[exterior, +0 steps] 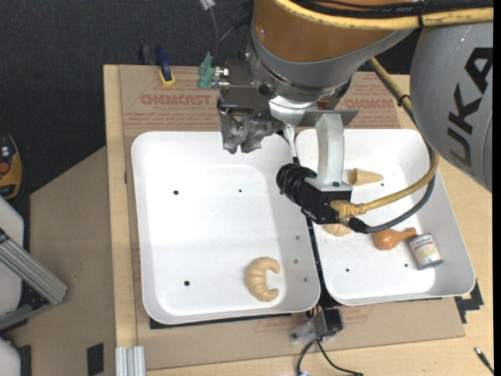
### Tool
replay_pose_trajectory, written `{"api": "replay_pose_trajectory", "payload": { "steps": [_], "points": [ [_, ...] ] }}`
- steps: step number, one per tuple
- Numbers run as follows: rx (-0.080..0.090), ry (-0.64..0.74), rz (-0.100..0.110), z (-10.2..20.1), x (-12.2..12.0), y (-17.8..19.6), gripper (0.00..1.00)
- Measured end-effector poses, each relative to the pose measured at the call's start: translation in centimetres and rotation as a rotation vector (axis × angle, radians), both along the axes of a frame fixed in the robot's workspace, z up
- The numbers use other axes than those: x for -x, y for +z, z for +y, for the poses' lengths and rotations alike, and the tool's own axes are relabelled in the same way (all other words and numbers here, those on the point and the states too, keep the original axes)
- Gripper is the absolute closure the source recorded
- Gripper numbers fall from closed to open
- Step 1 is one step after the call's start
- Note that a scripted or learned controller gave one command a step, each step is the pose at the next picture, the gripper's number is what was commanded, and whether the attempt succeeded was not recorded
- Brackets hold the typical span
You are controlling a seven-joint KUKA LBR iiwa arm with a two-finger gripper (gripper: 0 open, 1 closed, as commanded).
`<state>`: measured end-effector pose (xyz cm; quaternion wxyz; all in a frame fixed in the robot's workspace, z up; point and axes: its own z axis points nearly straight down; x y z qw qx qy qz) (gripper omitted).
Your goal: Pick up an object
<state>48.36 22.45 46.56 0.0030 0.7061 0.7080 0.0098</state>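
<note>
A tan croissant (262,278) lies in the left bin (156,233), near its front right corner. In the right bin (446,280) are a small cone-shaped piece (365,177), an orange gourd-shaped piece (391,238), a small jar with a white lid (423,251) and a pale tan piece (337,229) partly hidden by a cable. My gripper (243,134) hangs low over the back edge of the left bin, far from the croissant and left of the right bin's items. The arm's bulk hides much of it.
A black cable bundle with a brass fitting (317,198) hangs over the divide between the bins. Blue and green clips (166,70) sit at the back of the cardboard base. The big grey and orange arm body covers the back of the right bin.
</note>
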Motion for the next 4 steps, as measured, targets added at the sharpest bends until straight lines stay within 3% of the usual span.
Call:
{"api": "replay_pose_trajectory", "payload": {
  "steps": [1,2,3,4],
  "points": [
    [0.016,-0.004,0.033,0.0,0.7,-14.5,1.00],
    [0.002,0.000,0.003,0.0,0.4,-0.2,1.00],
    [0.016,-0.004,0.031,0.0,0.0,-13.6,1.00],
    [0.008,-0.001,0.015,0.0,0.4,-11.0,1.00]
  ]
}}
